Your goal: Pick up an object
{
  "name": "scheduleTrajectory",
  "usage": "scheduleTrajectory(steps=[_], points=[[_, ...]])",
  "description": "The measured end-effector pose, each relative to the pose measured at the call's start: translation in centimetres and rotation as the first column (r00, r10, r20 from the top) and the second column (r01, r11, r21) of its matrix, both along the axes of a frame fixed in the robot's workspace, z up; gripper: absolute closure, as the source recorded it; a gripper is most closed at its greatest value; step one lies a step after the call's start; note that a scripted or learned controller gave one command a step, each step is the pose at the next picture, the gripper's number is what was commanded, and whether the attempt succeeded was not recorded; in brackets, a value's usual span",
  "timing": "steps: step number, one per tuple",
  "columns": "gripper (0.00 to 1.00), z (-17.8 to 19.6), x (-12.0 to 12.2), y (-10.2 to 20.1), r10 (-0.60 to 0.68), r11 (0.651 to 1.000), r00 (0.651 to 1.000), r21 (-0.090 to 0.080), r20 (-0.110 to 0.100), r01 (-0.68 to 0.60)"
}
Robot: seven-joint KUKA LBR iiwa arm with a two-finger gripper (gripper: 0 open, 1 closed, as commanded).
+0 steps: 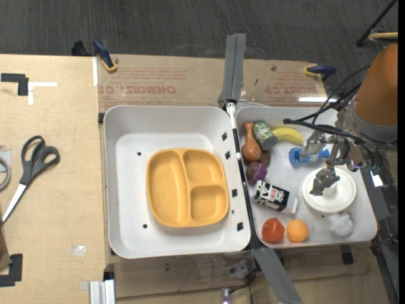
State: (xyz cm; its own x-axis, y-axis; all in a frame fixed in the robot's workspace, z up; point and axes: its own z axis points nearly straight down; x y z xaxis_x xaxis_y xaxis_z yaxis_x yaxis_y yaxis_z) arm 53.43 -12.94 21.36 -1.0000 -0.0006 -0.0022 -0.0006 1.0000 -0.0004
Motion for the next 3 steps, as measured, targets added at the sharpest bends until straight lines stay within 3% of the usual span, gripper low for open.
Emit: scheduleTrajectory(steps=[1,2,3], points=[[0.0,-10.0,3.7,0.8,-0.178,0.984,0.984,0.0,0.021,0.178],[0.0,-11.2,11.4,-2.3,-0.198,0.98,0.98,0.002,-0.007,0.198],[0.0,-11.3,11.5,2.7,-0.305,0.952,0.952,-0.007,-0.002,0.305]])
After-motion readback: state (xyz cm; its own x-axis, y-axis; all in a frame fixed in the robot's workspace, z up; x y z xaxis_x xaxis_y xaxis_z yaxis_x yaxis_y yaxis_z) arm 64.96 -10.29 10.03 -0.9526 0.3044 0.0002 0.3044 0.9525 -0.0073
